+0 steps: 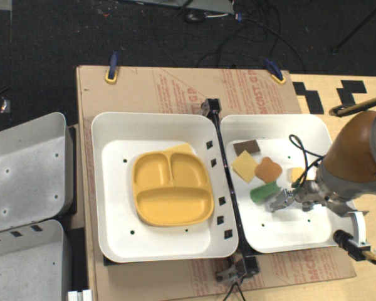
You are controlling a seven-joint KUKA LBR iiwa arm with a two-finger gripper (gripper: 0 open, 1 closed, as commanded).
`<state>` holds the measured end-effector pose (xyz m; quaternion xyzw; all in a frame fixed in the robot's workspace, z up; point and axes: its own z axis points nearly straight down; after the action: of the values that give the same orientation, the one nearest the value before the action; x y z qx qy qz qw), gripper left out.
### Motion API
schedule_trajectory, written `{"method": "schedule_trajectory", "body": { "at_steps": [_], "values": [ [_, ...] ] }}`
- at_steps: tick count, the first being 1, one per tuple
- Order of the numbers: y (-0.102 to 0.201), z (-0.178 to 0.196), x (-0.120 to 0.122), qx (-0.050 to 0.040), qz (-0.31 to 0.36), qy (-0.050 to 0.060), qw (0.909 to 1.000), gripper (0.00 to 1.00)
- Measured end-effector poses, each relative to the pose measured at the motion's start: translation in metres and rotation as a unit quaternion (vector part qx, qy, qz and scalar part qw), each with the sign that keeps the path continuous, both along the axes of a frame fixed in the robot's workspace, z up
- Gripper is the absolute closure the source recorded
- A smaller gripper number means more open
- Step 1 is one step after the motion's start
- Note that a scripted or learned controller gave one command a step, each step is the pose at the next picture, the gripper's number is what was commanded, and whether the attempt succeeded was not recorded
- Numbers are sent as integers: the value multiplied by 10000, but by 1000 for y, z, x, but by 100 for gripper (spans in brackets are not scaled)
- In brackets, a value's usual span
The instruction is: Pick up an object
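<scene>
The left bin (113, 168) is smooth white plastic with rounded corners. In it sits a shiny yellow plate (173, 189) split into three parts — two small ones at the far side and one long one at the near side.

The right bin (313, 231) holds small soft-looking toys: a flat brown square (245, 147), a pale yellow block (244, 166), a bumpy orange piece (269, 168), a green piece (264, 192) and a small yellow bit (297, 174) by the arm.

Both bins rest on brown cardboard (150, 89) with red printing. Around it the floor (44, 36) is dark carpet with black cables.

The gripper (279, 200) is low in the right bin, just beside the green piece — maybe touching it, but it is hard to tell. Its metal fingers look a little apart, with nothing between them.
</scene>
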<state>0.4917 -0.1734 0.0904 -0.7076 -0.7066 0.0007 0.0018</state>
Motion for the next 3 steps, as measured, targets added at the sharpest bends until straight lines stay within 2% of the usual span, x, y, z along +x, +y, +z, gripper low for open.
{"method": "schedule_trajectory", "body": {
  "at_steps": [1,3],
  "values": [
    [0,11,1,-6,-7,-15,10000,100],
    [1,115,13,-17,20,-44,10000,100]
  ]
}}
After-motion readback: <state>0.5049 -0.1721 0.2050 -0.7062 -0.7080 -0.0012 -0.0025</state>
